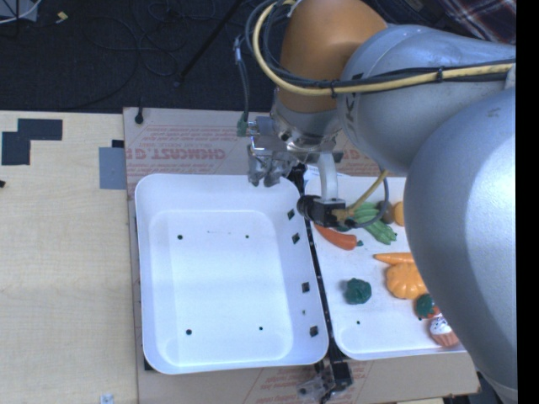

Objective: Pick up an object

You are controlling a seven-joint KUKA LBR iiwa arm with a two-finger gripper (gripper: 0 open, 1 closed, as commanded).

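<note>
- Gripper [268,178]: sits over the far rim of the left-hand bin [153,251], close to the seam between the two bins. Whether the claw is released or clenched cannot be told from this angle; nothing is seen in its grasp.
- Candidate objects: all lie in the right-hand bin [370,337]. The red chilli [337,238] is nearest the seam, with a green pod [370,221] just beside it. A dark green lump [358,290] stands alone mid-bin, and an orange gourd [404,278] lies further right.
- Judgement: the approach is in hand and no pick has been made.
- Recommendation: move across the seam before descending, so as to clear both rims.
- Recommendation: favour the dark green lump, as it has free space on all sides.
- Risk: the chilli and pod lie crowded together near the wall, where a grasp may snag or take both.
</note>
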